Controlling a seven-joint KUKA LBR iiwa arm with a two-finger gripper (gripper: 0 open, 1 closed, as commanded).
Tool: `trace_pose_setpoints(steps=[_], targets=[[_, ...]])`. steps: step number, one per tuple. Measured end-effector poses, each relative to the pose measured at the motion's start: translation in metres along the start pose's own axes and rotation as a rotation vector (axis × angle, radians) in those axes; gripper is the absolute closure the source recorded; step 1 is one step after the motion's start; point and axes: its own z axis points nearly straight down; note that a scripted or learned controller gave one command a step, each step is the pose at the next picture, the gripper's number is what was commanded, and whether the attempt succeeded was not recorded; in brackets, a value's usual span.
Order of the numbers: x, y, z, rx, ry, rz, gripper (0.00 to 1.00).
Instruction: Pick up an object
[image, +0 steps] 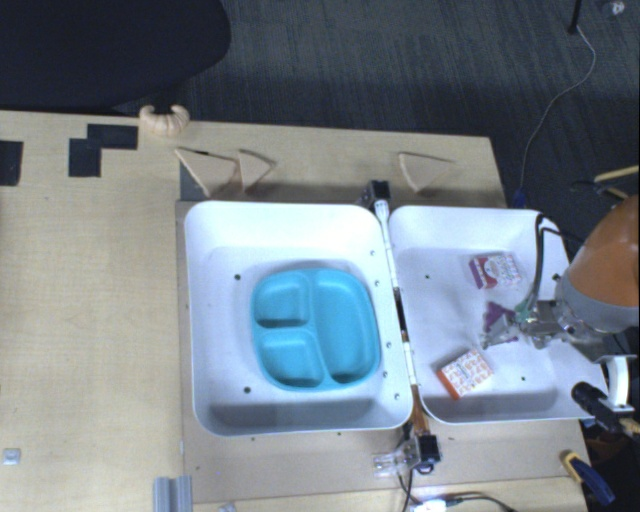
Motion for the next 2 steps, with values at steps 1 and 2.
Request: trace_pose_setpoints(steps=[1,2], targets=[[0.0004,0.0018,-0.0107,-0.004,0.0,-0.002,1.0],[0.0004,0.0017,-0.0106,-0.004,0.0,-0.002,0.0]])
